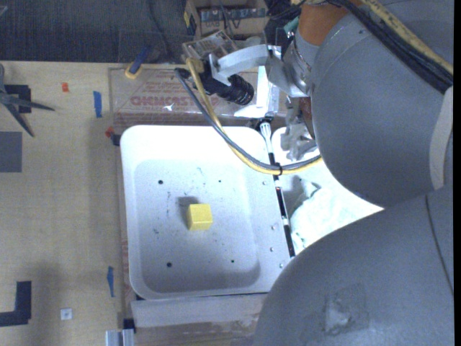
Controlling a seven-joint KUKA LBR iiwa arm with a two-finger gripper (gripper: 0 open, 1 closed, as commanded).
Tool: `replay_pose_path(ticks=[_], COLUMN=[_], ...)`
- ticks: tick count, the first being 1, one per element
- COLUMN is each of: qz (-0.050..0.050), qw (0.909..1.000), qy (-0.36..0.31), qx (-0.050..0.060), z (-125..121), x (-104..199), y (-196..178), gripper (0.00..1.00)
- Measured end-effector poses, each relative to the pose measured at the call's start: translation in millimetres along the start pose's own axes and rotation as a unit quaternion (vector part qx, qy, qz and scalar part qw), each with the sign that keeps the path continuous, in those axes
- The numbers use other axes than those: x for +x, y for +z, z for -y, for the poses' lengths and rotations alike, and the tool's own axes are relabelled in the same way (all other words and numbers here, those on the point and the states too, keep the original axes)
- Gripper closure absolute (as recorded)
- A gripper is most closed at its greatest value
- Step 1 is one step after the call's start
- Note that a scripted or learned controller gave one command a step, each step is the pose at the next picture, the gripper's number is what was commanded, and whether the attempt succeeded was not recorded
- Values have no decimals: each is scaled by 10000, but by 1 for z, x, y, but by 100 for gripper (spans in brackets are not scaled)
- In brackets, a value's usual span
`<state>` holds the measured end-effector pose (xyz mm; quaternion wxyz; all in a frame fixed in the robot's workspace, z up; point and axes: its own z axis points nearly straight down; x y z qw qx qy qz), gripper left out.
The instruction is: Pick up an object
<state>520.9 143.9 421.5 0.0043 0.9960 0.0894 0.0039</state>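
Note:
A small yellow block [200, 216] lies on the floor of the left white bin [144, 157], near its middle. My gripper [296, 140] hangs over the far left part of the right bin [289, 231], well to the right of the block and beyond the wall between the bins. The big grey arm [382, 107] with its orange band [324, 16] covers most of the right bin. Nothing can be seen held in the gripper.
Pale crumpled things [314, 199] lie in the right bin just below the gripper. A yellow and black cable [230, 139] loops over the left bin's far right corner. A cardboard sheet [166, 96] lies behind the left bin.

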Motion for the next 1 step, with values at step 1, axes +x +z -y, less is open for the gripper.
replay_pose_path(ticks=[1], qz=[50], qw=[9774], qy=[-2111], qx=[52], z=[16], x=[-40], y=[-13], gripper=[100])
